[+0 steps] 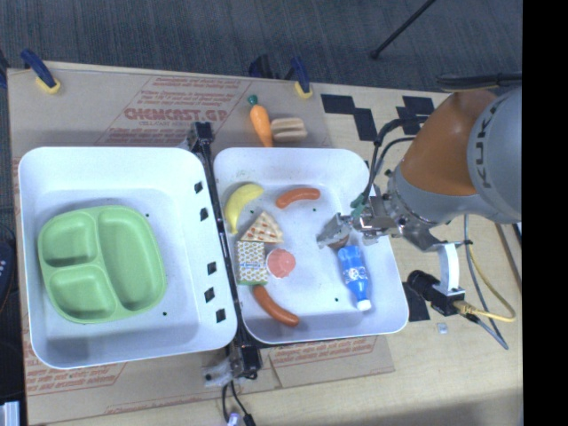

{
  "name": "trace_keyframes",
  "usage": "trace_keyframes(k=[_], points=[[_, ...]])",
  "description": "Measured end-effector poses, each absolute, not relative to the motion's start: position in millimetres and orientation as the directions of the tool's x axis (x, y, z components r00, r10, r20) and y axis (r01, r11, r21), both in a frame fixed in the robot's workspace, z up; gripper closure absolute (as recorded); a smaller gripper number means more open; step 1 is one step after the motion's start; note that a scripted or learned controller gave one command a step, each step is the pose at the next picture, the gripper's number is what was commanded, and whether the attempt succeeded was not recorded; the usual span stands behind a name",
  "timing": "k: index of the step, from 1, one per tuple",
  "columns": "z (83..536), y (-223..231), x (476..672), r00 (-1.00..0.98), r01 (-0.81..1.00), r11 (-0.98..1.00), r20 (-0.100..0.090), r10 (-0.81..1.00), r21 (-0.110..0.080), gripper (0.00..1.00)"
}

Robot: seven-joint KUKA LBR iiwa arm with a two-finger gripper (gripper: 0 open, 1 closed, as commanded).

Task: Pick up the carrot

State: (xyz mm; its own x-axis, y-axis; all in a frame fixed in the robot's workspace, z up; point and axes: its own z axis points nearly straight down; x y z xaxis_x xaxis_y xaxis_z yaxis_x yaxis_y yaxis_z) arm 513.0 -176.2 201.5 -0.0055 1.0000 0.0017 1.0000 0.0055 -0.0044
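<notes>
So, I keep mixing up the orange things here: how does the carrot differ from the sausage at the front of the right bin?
The carrot lies outside the bins, on the cardboard behind the right bin; the sausage lies inside that bin, near its front edge. The carrot has a green top; the sausage has none and looks redder. The carrot tapers; the sausage curves, with rounded ends. Both are elongated and untouched by the end effector.

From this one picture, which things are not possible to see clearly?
- Hand, camera view: small and dark, so open or shut is unclear.
- Carrot, outside the right bin: whether it touches the tan piece beside it is too small to judge.
- Arm: cut off at the right side.
</notes>
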Motion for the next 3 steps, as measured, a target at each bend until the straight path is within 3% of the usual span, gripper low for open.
trace_keyframes(k=[1, 2, 3], points=[[457.7, -159.3, 520.4, 0.170, 0.985, -0.170, -0.001, 0.985, 0.000, 0.00], [305.4, -201.1, 526.6, 0.329, 0.944, -0.329, 0.000, 0.944, -0.005, 0.00], [133.0, -171.4, 540.4, 0.529, 0.849, -0.529, 0.000, 0.849, -0.008, 0.00]])
